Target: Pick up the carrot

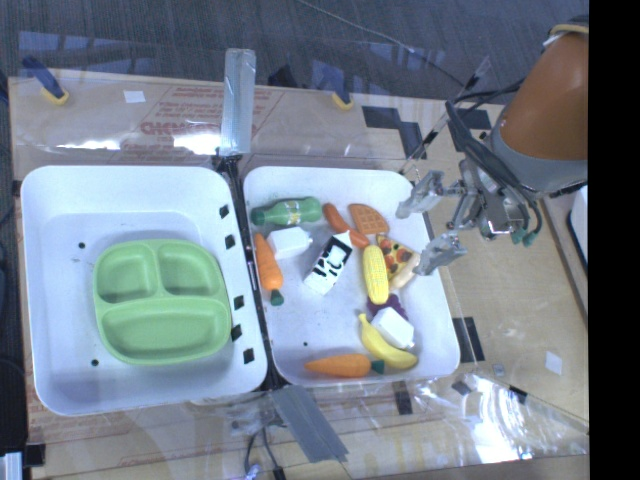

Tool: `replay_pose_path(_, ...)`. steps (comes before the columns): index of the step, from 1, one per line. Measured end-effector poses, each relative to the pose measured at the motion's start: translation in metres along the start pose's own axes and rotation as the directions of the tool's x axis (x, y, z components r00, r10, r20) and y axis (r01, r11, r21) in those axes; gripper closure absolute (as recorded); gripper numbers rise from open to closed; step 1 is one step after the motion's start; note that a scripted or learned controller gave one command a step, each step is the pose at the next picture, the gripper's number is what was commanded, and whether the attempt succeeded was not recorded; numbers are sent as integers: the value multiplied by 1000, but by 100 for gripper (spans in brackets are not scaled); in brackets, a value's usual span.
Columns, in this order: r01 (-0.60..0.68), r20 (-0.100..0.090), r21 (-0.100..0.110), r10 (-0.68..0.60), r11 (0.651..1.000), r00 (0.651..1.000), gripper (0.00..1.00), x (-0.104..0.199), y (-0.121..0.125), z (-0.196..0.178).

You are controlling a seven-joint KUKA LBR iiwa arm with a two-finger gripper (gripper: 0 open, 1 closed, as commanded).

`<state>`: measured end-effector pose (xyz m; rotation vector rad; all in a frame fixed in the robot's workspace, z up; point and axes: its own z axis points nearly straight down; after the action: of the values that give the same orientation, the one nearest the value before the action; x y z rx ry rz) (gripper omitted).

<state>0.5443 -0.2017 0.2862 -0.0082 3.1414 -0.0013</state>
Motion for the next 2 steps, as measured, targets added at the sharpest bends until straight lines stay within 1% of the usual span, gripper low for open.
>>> replay_pose_path(1,22,-9,-5,-22,1000,1000,0,29,49,107)
replay_pose_path(2,20,-1,-1,-20,1000,1000,0,-47,18,128)
